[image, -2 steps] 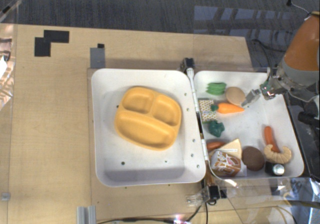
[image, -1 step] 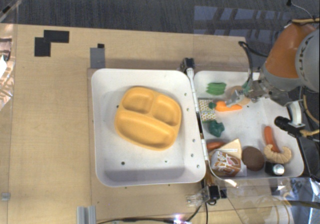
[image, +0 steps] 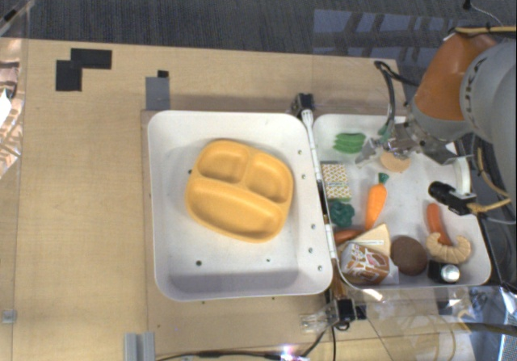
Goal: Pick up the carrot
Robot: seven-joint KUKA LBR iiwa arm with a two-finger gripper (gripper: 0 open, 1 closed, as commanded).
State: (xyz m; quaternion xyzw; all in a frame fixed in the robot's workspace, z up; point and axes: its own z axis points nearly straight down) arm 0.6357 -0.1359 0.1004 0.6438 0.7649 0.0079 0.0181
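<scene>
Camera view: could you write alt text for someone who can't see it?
A small orange carrot with a green top lies among toy foods in the right white bin, the grey robot arm's hand above it. The left white bin holds a yellow divided plate.

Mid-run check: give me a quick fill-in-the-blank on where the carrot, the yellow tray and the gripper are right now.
1. The carrot lies in the ____ bin.
2. The yellow tray has ____ compartments.
3. The gripper is above the bin's far end, beside the ____ leafy toy.
4. The carrot's green top points ____ the gripper.

Missing words: right; three; green; toward
</scene>
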